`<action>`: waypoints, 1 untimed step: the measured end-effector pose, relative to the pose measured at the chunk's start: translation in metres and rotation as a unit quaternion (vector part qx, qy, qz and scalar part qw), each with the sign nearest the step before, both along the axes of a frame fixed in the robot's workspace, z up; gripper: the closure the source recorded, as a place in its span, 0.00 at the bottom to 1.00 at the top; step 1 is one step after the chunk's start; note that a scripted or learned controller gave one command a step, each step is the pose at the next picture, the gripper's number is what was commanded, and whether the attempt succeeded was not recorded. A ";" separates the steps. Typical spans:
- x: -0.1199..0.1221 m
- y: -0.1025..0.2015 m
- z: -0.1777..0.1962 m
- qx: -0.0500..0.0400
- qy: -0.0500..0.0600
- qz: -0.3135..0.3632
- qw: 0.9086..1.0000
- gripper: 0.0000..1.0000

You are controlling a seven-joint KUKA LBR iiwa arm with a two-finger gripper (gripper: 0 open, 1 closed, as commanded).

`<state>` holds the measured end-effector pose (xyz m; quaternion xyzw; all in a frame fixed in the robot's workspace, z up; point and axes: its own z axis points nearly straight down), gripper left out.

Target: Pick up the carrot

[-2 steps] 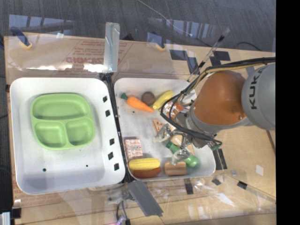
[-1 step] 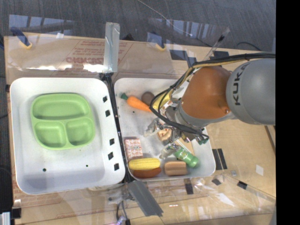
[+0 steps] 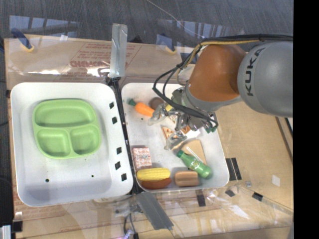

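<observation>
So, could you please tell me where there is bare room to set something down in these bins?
The left bin has bare floor below the green tray. The right bin is crowded: carrot, corn, bottle, with the claw over its middle.

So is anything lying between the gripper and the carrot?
Nothing visible. The carrot lies in the right bin, just left of the gripper, with bare bin floor between them.

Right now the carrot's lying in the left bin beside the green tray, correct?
Not quite. The carrot lies in the right bin, near its upper-left corner, as the camera view shows. The green tray sits alone in the left bin.
</observation>
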<state>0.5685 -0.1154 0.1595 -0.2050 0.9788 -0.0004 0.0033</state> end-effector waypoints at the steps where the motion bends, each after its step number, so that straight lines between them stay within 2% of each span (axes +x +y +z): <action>1: 0.020 0.022 -0.069 0.001 0.005 0.172 0.985 0.00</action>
